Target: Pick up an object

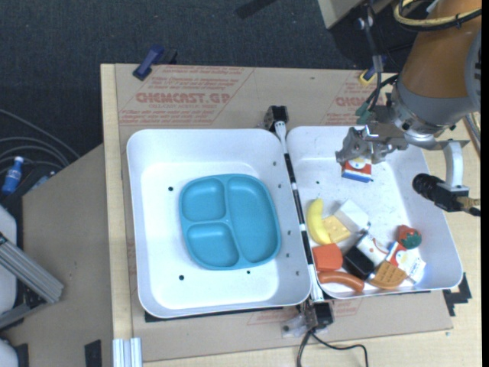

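Down at the near edge of the right bin (451,239) sits a heap of toy food: a red sausage (341,281), an orange block (328,258), a black piece (357,264), a waffle-like biscuit (390,275), and a tomato-like piece with a green top (408,238). Just behind them lie a yellow banana (316,220), a pale yellow wedge of cheese (335,228) touching it, and a white block (353,214) beside that.

Farther back in the same bin, apart from the heap, a small white, red and blue object (357,171) appears pinched between the nearly closed fingers of the gripper (359,159), at the fingertips. Whether it is lifted clear of the bin floor I cannot tell. The grey arm (432,67) reaches in from the right above it.

Beside it, the left bin (153,220) holds a blue divided plate (229,220) lying flat near its middle. Both bins rest on a brown printed board (199,98).
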